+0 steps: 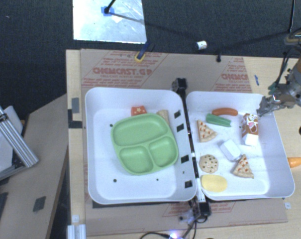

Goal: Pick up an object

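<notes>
Nothing picked yet: gripper (266, 107) hovers at the right bin's (284, 148) far edge, finger state unclear, nothing visibly held, milk carton (250, 128) just below-left of it.

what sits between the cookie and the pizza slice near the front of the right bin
Bare white bin floor in the camera view. Nothing lies between the cookie and that pizza slice; the white block sits just behind the gap.

Two white bins (140, 195), one green divided plate (143, 143), two pizza slices (205, 131), one cookie (208, 163), one sausage (225, 111), one yellow disc (214, 183), one white block (230, 149)
</notes>
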You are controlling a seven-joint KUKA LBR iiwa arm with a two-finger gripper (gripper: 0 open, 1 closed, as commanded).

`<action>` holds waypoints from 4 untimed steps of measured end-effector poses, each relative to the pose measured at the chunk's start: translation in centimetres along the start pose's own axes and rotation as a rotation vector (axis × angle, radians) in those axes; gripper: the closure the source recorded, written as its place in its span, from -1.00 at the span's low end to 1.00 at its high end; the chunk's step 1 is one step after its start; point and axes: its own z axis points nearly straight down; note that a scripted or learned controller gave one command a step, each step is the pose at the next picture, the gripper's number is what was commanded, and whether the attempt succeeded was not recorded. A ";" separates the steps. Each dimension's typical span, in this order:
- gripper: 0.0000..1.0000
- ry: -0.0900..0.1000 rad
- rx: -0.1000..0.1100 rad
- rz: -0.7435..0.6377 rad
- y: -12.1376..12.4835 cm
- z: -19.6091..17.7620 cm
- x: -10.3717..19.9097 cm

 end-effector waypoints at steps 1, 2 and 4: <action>1.00 0.003 0.005 -0.003 -0.9 -0.4 4.6; 1.00 0.004 0.007 -0.002 -2.6 0.8 9.6; 1.00 0.003 0.006 0.001 -4.1 0.5 13.4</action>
